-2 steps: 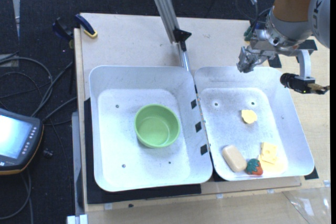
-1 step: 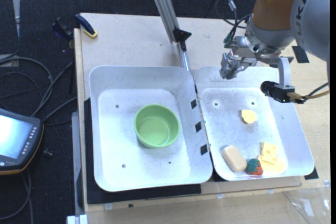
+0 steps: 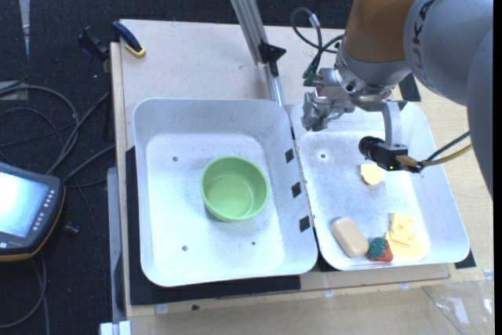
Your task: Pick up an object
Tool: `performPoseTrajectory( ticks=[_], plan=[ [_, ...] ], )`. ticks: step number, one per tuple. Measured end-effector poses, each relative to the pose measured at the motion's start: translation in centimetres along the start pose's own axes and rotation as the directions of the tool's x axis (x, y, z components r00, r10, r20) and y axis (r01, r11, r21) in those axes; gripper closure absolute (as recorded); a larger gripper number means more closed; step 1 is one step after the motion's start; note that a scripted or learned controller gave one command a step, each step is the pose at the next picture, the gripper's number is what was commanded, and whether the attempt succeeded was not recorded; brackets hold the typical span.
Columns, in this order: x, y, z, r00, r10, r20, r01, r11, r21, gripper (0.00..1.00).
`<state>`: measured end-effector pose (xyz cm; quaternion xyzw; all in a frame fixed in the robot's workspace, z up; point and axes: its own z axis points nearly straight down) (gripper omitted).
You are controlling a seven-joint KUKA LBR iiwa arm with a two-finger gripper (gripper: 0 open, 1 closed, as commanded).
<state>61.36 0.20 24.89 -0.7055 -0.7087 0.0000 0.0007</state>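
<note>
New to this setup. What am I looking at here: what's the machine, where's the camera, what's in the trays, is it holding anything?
One fixed camera looks down at a slant on a bench with two shallow white bins. The grey arm with the orange band is a KUKA robot reaching in from the right; its gripper hangs over the far end of the right bin, and nothing shows between its fingers. The left bin holds a green bowl. The right bin holds a yellow piece, a tan block, a yellow holed slice and a small red-and-green item.
</note>
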Motion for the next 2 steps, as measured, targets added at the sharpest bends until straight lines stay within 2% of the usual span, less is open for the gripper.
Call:
performPoseTrajectory(
  ticks=[1, 2],
  plan=[
    [4.6, -2.9, -0.7, 1.0, 0.0, 0.0, 0.0, 1.0, -0.001, 1.0],
    [8.2, -5.4, 0.8, 1.0, 0.002, 0.001, -0.002, 1.0, 0.001, 1.0]
  ],
)
